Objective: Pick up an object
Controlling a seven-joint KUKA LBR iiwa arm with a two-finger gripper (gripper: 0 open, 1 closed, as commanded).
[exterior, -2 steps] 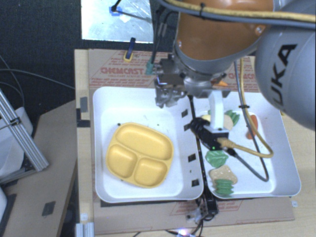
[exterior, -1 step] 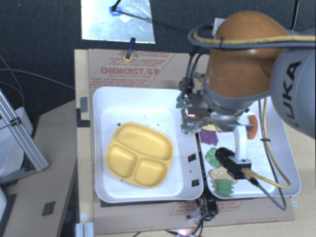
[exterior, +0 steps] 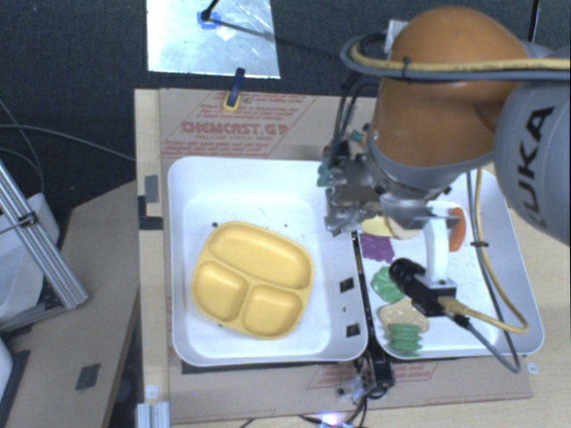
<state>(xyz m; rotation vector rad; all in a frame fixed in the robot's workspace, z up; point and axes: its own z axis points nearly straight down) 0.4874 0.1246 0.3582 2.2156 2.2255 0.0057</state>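
We see the gripper (exterior: 343, 205) hanging over the divide between the two bins; whether it is released or clenched, we cannot tell. A yellow divided plate (exterior: 252, 278) lies in the left bin (exterior: 183, 266). At 3 o'clock from it, in the right bin (exterior: 522, 283), small toy foods (exterior: 403, 321) cluster near the arm (exterior: 446, 96).
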